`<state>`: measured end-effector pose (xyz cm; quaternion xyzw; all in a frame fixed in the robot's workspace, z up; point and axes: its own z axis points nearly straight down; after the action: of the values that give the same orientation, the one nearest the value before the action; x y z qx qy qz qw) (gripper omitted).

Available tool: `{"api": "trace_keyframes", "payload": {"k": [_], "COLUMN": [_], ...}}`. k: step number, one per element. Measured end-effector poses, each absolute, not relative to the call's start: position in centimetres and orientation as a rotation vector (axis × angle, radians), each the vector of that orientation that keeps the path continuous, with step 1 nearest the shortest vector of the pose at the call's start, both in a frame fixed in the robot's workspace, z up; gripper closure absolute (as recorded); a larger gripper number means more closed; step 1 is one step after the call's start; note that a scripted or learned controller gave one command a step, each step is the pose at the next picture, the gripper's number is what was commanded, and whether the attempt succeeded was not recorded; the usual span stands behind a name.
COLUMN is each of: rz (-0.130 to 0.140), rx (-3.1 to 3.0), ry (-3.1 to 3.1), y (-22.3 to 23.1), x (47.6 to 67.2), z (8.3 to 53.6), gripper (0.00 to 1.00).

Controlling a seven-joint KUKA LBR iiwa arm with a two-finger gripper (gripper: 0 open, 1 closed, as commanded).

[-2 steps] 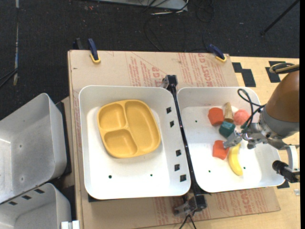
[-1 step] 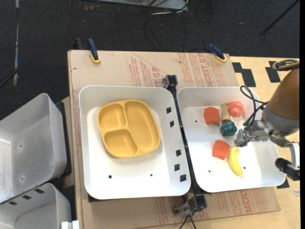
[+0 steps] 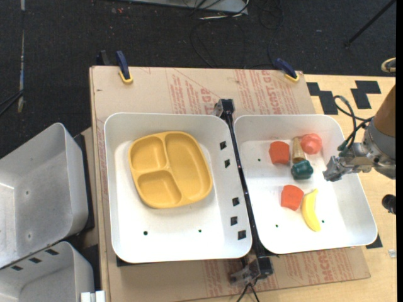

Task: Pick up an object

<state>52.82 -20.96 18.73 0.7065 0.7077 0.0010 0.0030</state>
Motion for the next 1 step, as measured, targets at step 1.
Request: {"api": "trace_keyframes", "payload": {"k": [1], "rz": [0.003], "rx": [2.215], "ry": [2.221], "y": [-20.96], "x": [52.94], "z": [21.61], "gripper": [1.0]}}
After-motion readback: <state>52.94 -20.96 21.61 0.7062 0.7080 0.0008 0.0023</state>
